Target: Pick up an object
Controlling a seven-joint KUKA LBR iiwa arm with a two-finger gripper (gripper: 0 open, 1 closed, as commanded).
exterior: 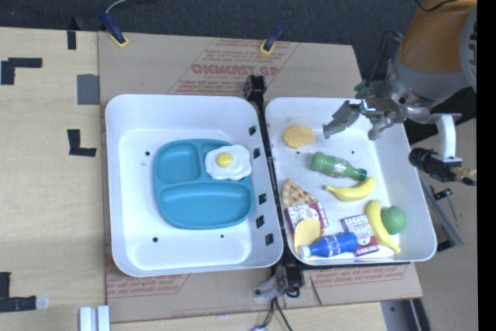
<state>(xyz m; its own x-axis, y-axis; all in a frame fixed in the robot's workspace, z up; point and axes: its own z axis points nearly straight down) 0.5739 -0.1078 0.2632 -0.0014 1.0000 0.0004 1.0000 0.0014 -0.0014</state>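
Note:
My gripper [358, 125] hangs over the back of the right bin [411, 167], its two fingers spread open with nothing between them. One fingertip [335, 125] points toward a round yellow cookie [298, 136] just to its left. Below lie a green bottle [335, 165] and a small banana [350, 191]. Farther forward are a waffle [298, 197], a larger banana [379, 222], a green ball [394, 218], a blue bottle [333, 246] and a yellow chip [307, 232].
The left bin [128, 167] holds a blue divided plate [203, 184] with a fried egg [227, 162] on its back right corner. A black clip ridge [260, 151] separates the bins. A small printed card [358, 227] lies near the front of the right bin.

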